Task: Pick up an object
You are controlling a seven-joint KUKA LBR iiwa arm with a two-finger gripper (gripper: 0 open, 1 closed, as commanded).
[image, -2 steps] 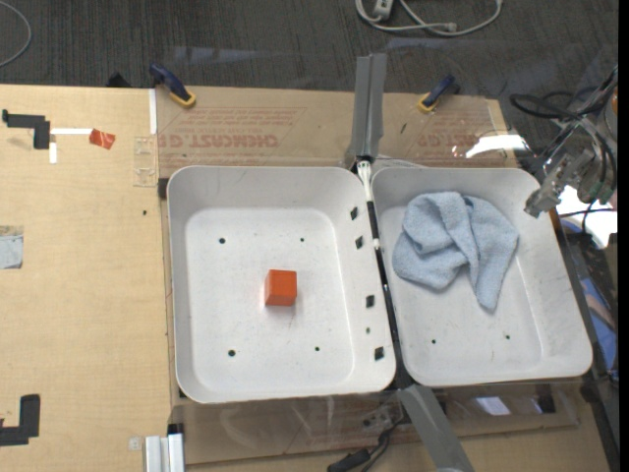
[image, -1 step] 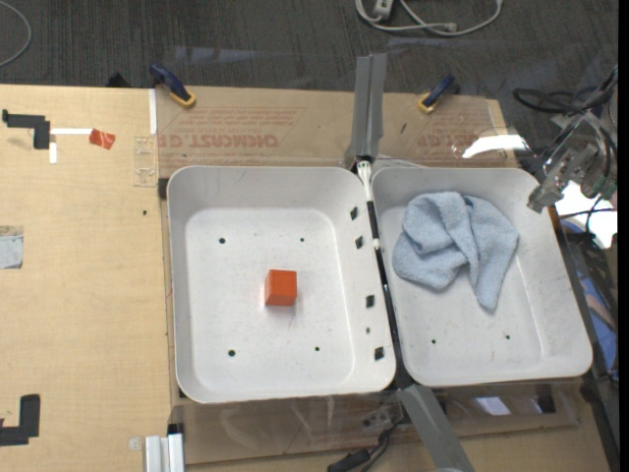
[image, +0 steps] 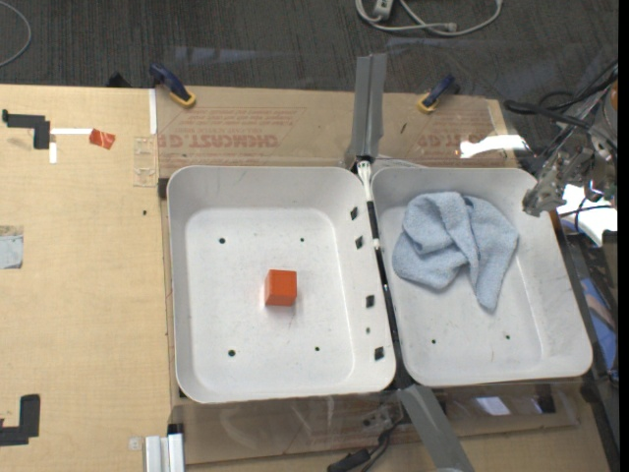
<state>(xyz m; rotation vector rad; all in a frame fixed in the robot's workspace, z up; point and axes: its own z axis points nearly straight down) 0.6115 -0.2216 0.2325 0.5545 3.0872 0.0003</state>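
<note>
Grey hand (image: 543,197) blurred at right bin (image: 550,362) rim

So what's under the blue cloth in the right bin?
The blue cloth lies crumpled on the floor of the right bin, toward its far-left part. White bin floor shows around it; whatever sits beneath the folds is covered and cannot be seen.

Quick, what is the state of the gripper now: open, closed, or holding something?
Gripper: cannot be told; it sits at the right bin's far right edge, beside the blue cloth.
</note>
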